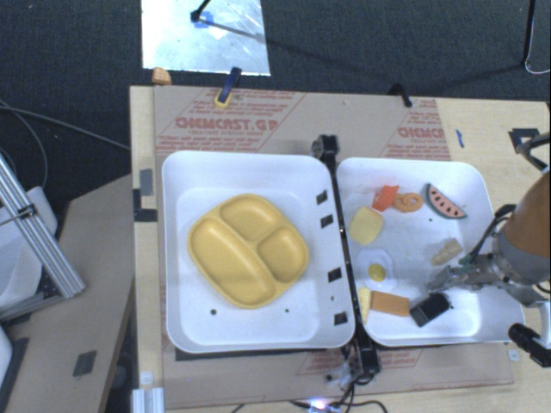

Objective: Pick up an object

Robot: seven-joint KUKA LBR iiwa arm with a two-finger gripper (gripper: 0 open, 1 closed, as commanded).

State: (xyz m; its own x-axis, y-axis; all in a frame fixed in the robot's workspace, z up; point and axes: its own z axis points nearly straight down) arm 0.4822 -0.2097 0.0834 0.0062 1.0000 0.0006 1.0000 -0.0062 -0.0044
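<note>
Worktop: brown board with red printed lettering, carrying two shallow white bins side by side.
Black block: small dark chunk at the near end of the right bin, tilted, just beside the orange slab.
Orange slab: flat orange-tan rectangle, looks like toy cheese or cracker, lying flat near the bin's front-left corner, touching a pale yellow piece on its left.
Pincer: sits low over the right bin's near-right part, right above the black block; honestly can't tell from this angle whether it's released or clenched, and nothing visibly sits between its tips.
Arm: grey with an orange band, coming in from the right edge.
Fried egg: tiny white patch with a yellow yolk, mid-left of the right bin.
Beige piece: pale crumbly-looking bit, just beyond the pincer.
Yellow chunk: smooth, rounded, pale yellow.
Far row: orange-red piece, orange ring, watermelon slice with red flesh and dark seeds.
Left bin: holds a yellow divided plate with three compartments.
</note>
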